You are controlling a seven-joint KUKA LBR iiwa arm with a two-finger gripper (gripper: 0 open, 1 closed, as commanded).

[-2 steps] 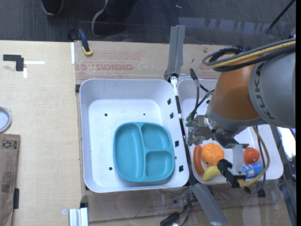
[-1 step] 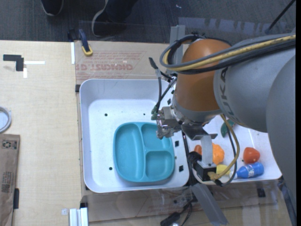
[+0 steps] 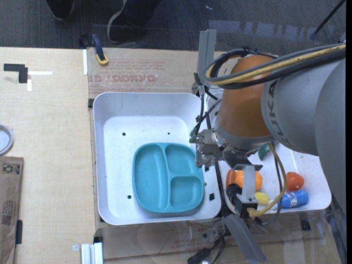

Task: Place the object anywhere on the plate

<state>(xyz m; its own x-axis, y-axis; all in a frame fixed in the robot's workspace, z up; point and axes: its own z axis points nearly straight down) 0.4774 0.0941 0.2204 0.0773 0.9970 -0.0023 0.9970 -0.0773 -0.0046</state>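
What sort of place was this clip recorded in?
Most likely a robotics lab bench: a grey and orange arm reaches over two white bins, one holding a teal divided plate, with loose cables, carpet beyond and someone's shoes nearby.

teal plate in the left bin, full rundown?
The plate is teal, plastic-looking, a rounded rectangle with three compartments: one long on the view's left, two smaller on the right. It lies flat on the floor of the left bin, toward its lower right, nothing in it. The arm's wrist overhangs its right edge.
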